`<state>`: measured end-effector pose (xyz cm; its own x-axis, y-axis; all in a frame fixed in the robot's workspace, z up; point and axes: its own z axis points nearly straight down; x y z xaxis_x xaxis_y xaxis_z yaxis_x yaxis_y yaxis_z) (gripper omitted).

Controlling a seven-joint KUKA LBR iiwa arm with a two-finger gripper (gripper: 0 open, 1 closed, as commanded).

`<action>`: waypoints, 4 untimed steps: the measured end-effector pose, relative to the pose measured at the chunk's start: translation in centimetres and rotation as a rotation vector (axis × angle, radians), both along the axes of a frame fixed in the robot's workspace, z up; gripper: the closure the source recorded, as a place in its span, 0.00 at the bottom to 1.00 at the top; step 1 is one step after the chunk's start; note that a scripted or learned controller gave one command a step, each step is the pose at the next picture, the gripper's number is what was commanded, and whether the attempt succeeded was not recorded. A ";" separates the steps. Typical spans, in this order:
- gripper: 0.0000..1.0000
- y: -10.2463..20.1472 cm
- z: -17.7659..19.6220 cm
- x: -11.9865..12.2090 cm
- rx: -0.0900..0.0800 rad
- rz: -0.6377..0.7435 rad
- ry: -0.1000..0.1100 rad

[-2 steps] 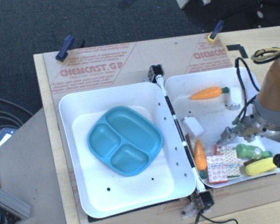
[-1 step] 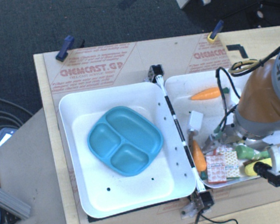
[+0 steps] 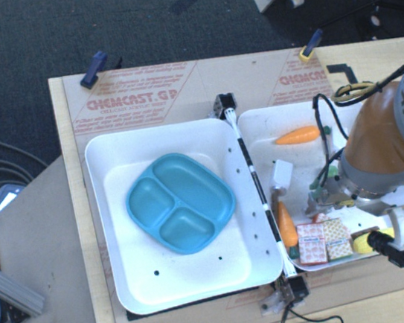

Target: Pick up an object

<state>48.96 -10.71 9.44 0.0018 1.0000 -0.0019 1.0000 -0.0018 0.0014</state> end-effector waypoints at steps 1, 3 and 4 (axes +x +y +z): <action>1.00 7.4 9.0 0.9 0.003 0.003 0.002; 0.00 0.7 -1.0 4.5 0.002 0.001 0.002; 0.00 -2.0 3.6 13.2 0.001 0.003 0.000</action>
